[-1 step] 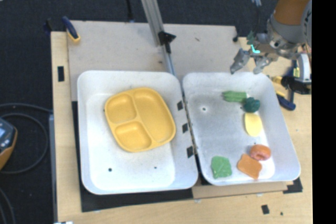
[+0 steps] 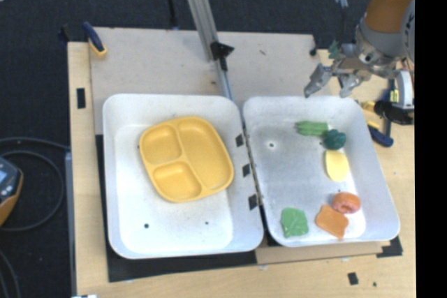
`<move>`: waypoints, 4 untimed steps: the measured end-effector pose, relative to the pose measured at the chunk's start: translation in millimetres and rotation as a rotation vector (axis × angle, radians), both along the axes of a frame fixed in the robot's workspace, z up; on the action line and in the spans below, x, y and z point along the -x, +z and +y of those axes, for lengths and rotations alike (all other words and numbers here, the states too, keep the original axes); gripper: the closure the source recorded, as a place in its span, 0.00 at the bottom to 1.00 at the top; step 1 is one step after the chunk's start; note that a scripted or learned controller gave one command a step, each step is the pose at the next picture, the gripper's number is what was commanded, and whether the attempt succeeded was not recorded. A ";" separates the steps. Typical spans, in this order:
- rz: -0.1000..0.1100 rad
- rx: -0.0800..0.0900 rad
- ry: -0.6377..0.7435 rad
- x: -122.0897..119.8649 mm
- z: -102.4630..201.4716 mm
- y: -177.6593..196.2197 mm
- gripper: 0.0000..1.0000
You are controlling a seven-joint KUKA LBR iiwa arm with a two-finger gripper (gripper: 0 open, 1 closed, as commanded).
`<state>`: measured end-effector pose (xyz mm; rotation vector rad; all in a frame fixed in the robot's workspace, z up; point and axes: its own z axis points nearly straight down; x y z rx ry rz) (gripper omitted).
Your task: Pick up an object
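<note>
Camera view: six small objects are seen in the right bin (image 2: 279,115), all toward its right side. A green stick-shaped piece (image 2: 311,128) lies nearest the far rim, with a dark green lump (image 2: 334,139) touching its right end. A pale yellow oval (image 2: 336,166) is placed just below these. Near the front rim an orange-red round piece (image 2: 346,202) and an orange block (image 2: 331,220) are set touching each other, and a green leafy piece (image 2: 294,222) lies to their left.

The gripper (image 2: 331,82) is held above the bin's far right corner, beyond the rim, with its two fingers spread apart and nothing between them. The green stick is the nearest object to it, lying just below and slightly left.

In the left bin (image 2: 126,234) a yellow divided plate (image 2: 186,158) is laid.
</note>
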<state>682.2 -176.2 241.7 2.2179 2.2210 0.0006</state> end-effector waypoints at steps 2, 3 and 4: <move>0.004 0.000 0.002 -3.7 -1.8 -91.4 0.00; -0.006 0.002 0.003 -5.9 -3.2 -125.4 0.00; -0.004 0.004 0.006 -5.5 -4.2 -117.0 1.00</move>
